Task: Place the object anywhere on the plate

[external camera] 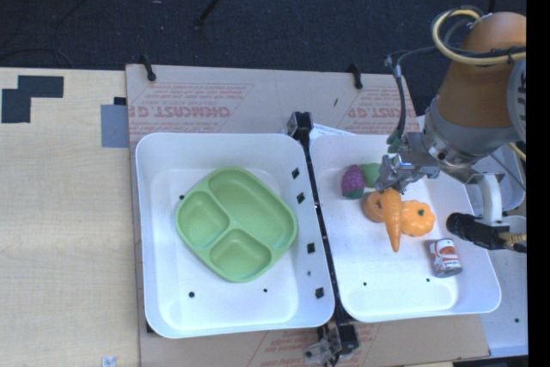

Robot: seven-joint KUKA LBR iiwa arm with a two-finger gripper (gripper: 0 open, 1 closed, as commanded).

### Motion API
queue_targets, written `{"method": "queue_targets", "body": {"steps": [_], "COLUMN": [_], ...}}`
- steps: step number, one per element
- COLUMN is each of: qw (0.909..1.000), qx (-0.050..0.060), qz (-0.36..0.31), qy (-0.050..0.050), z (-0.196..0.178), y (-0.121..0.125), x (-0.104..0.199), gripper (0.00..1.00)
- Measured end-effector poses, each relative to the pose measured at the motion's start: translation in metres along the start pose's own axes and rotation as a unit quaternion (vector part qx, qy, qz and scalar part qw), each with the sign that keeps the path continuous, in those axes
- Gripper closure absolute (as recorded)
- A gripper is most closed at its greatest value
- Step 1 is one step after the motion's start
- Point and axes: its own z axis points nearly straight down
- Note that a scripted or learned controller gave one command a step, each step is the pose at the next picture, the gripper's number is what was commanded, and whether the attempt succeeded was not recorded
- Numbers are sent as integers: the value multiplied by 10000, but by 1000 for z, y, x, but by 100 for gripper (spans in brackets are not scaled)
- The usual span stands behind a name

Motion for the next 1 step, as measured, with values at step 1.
{"method": "queue_targets", "body": {"steps": [1], "qw": [10000], "qx": [9], "qz": [3], "qy": [-2], "z": [14], "y": [-8], "x": [43], "gripper": [100]}}
